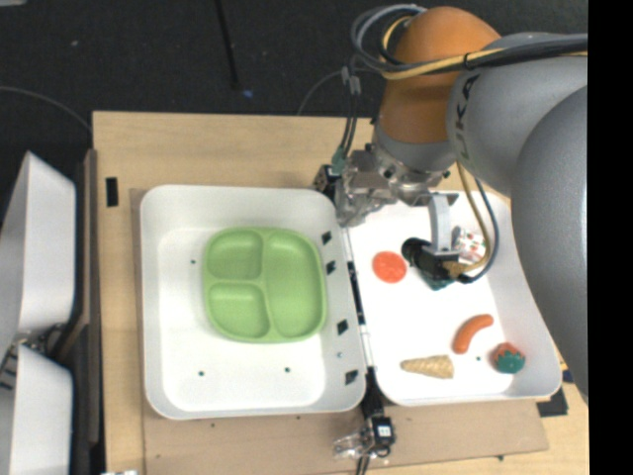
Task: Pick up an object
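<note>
The camera view looks down at a slant on a pale wooden surface [119, 137] carrying 2 shallow white bins side by side.

The left bin [178, 369] holds 1 thing: a light green plate [265, 285] with 3 compartments. It lies flat near the middle of the bin floor.

The right bin [415, 325] holds 4 small objects:
- A red disc [390, 266] lies flat in the upper left part of the bin.
- An orange sausage [473, 332] lies tilted, lower down and to the right of the disc.
- A beige cone [427, 366] lies on its side near the bin's front wall, to the lower left of the sausage.
- A green and red piece [509, 359] sits near the front right corner, just beside the sausage.

All 4 lie apart from each other.

The grey arm [534, 117] reaches in from the right, with its orange band [435, 38] above the wrist. The tool [348, 204] hangs over the upper left corner of the right bin, close to the wall shared by the 2 bins. From this angle I cannot tell whether the tool is open or closed. The red disc is the object nearest the tool, below it and to the right and not touching it. The other 3 objects lie well apart from the tool, toward the front of the bin.
</note>
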`<state>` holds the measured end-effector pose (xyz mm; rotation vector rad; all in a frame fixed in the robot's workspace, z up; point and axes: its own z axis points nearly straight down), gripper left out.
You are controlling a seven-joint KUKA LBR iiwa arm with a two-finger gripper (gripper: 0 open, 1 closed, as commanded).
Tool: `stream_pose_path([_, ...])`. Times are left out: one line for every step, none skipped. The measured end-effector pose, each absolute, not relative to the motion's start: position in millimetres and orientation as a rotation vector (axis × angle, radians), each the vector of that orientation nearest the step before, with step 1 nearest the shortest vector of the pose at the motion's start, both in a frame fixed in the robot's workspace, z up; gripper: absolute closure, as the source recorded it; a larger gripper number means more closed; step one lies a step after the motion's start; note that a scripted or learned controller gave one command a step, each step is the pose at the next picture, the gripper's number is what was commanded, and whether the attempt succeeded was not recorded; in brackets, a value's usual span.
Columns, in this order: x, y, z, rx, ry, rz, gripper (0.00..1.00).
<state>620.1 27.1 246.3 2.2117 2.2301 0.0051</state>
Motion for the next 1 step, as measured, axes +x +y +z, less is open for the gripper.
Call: stream_pose_path([618.2,82.7,252.9,2.212,2.231,0.004,1.0])
